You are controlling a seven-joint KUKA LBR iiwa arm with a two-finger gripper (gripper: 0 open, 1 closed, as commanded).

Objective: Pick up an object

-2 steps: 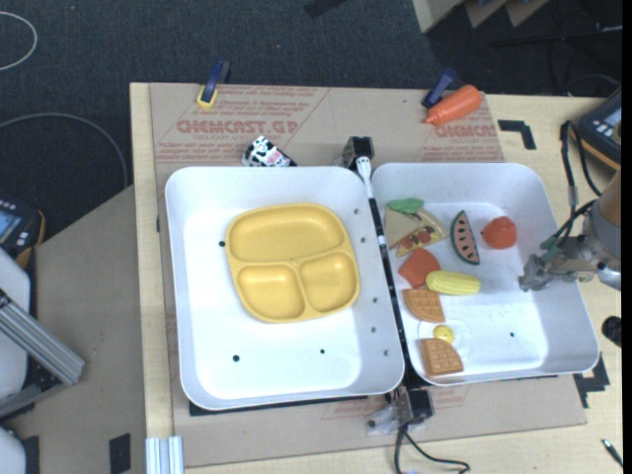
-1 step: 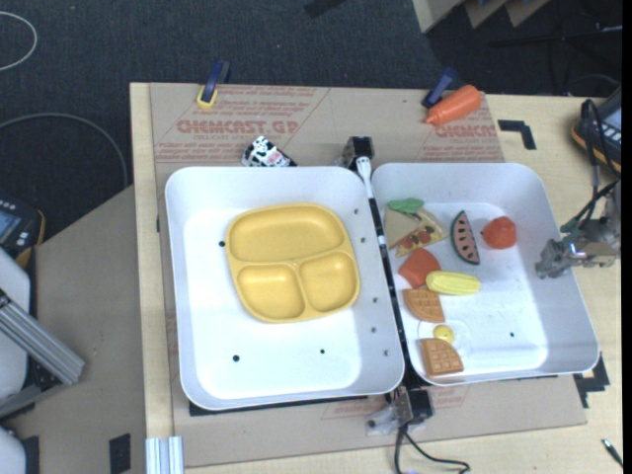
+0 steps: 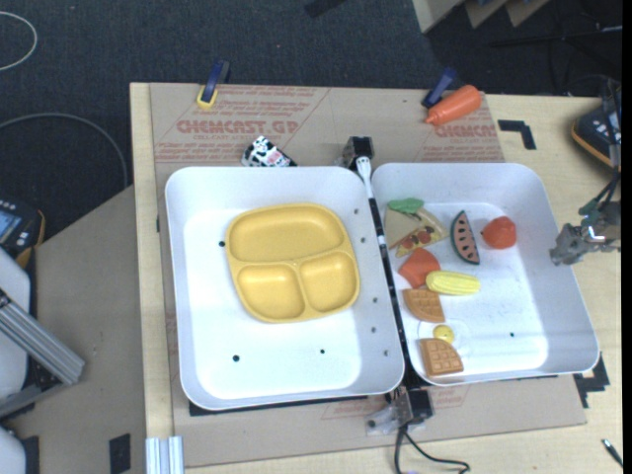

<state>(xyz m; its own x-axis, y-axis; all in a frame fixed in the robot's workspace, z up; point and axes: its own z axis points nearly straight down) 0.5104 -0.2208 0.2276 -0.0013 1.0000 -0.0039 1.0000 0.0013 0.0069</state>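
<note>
My gripper (image 3: 576, 242) hung at the right edge of the scene, just outside the right rim of the right bin (image 3: 553, 294); I could not tell whether it was released or clenched, and nothing showed between its tips. The toy foods lay well to my left, clustered in the left half of that bin. Nearest to me was the red tomato (image 3: 500, 232), with the watermelon slice (image 3: 464, 238) just beside it on its left. Farther left sat the pizza slice (image 3: 415, 235) with a green leafy piece (image 3: 404, 206) at its far end, and a red pepper-like piece (image 3: 419, 265) nearer. The corn cob (image 3: 452, 283) lay near the bin's middle, touching a waffle-like piece (image 3: 425, 304); a second waffle piece (image 3: 440, 355) lay at the near edge. The left bin (image 3: 197, 294) held a yellow divided plate (image 3: 293, 262). On the bench (image 3: 326, 117), beyond the bins, a toy carrot (image 3: 454, 105) rested at far right.
</note>
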